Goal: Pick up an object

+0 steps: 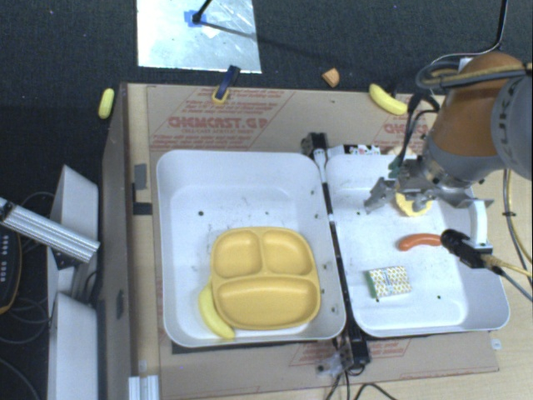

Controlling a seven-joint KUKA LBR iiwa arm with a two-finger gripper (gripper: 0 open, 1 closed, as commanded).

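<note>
Starting at the left, the left bin (179,223) holds a yellow divided plate (265,277) in its near half, with a yellow banana (213,315) tucked against the plate's near-left corner. None of that is within my reach at this moment, so I leave it.

Past the divider, the right bin (358,248) is where I am working. A small patterned packet (389,282) lies toward the near side, and an orange sausage (418,242) lies a little right of it and farther back. At the far side of the bin sits a pale yellow piece (413,204), and my gripper (401,192) is right over it, my arm coming in from the right.

I judge that I am at the reach-and-close step: I am down at the thing, but the lift is not yet made. The yellow piece lies directly beneath my fingers (379,196), partly covered by them, so near that I cannot tell whether I touch it. One finger juts out to the left and the hand looks spread, released, with nothing clearly between the tips.

My next move calls for settling squarely onto the piece, closing on it, and only then rising. The piece looks small and flat, so I expect a shallow grip that could slip.

Beyond the bins, another banana (387,99) lies on the bench at the far right.
</note>
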